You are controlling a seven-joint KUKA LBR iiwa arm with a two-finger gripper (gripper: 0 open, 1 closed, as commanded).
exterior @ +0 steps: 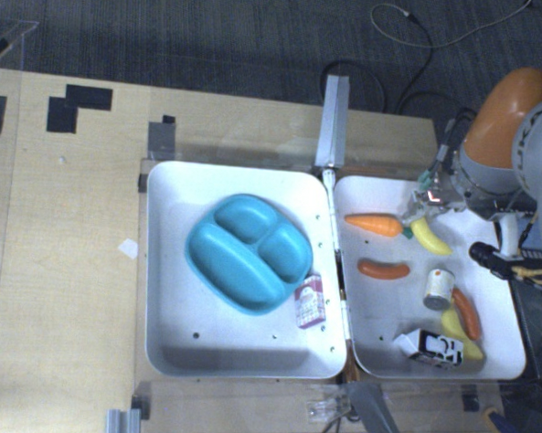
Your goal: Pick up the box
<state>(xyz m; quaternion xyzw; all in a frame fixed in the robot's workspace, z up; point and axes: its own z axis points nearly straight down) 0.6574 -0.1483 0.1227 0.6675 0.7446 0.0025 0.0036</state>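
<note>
Left bin (pixel 157 277): holding a blue divided plate (pixel 249 252), which is lying tilted across the middle, and the box (pixel 311 300), which is lying flat against the bin's right wall toward the near right corner, just beside the plate's edge.

Box: small, flat and oblong, showing a white face with dark red or maroon print; the lettering is too small to read.

Right bin (pixel 373 345): holding a carrot (pixel 374 224) near the far left corner, a yellow banana (pixel 429 235) beside it, a red-orange sausage (pixel 383 269) mid-left, a small tin (pixel 439 287) toward the centre-right, a second sausage (pixel 466 313) and a yellow piece (pixel 457 325) by the right wall, and a black-and-white carton (pixel 435 347) along the near edge.

Gripper (pixel 428 195): hanging over the right bin's far edge, above the carrot and banana; whether the fingers are parted is not showing, and nothing is visibly between them.
</note>
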